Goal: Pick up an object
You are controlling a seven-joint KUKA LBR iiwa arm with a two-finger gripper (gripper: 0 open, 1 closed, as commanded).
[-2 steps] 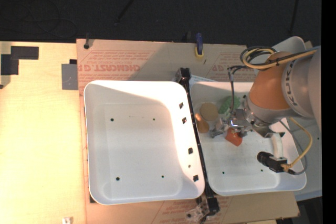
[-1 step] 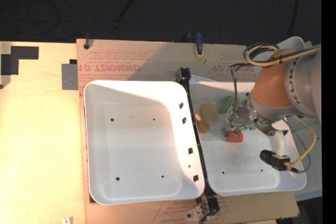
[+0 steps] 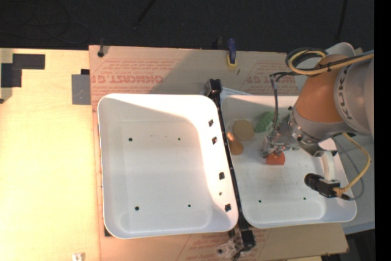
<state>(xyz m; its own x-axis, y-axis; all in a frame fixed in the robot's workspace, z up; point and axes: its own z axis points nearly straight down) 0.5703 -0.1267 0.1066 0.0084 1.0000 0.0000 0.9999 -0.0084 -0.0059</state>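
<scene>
Fingers (image 3: 275, 148) sit right above red object (image 3: 276, 159) in right bin (image 3: 305, 211); their opening cannot be told

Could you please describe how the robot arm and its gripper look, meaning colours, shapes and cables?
The arm is a thick rounded grey cylinder with a broad orange band above the wrist. A yellow and black cable loops over its top, and a thin dark cable runs down toward the gripper, which is small, metallic grey and made of angular parts.
</scene>
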